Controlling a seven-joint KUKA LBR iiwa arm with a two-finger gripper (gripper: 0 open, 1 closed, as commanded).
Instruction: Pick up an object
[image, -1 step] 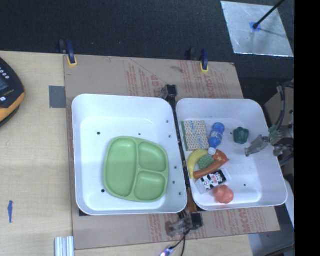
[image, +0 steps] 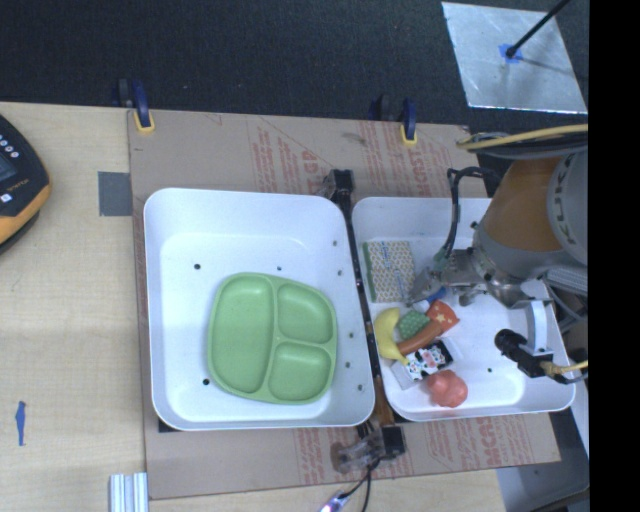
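My gripper (image: 437, 287) hangs low in the right bin (image: 500, 400), just above a small pile of toys. Under its tip lie an orange-red carrot-like piece (image: 434, 325), a green piece (image: 412, 323) and a yellow banana-shaped toy (image: 384, 335). A black-and-white card (image: 430, 358) and a red ball (image: 448, 388) sit nearer the front wall. A pale patterned square (image: 388, 268) lies flat to the gripper's left. I see nothing lifted clear of the bin.
The left bin (image: 180, 230) holds a green divided plate (image: 272, 338). The grey arm with its orange band (image: 525, 205) covers the right bin's back right corner. A yellow and black device (image: 15, 190) sits at the bench's left edge.
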